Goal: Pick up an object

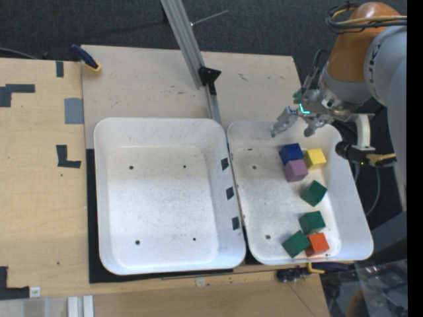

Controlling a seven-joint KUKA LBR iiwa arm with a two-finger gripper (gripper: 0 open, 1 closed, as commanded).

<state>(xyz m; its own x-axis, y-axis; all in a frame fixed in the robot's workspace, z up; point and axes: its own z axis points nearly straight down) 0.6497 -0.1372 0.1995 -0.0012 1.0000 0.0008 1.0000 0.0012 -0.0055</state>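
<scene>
Gripper (295, 123), fingers spread and empty, above the blue block (290, 153): likely light and rigid, best pinched across two opposite flat faces

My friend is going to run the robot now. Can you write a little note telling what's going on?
Gripper: open, holding nothing, above the top end of the right bin.
Blocks, all in the right bin: blue block touching purple block, yellow block just beside them; a green block alone lower down; two more green blocks with an orange block near the bottom edge.
Done: nothing picked up yet.
Left: lower onto one block, close, lift. The blue one looks nearest.
</scene>
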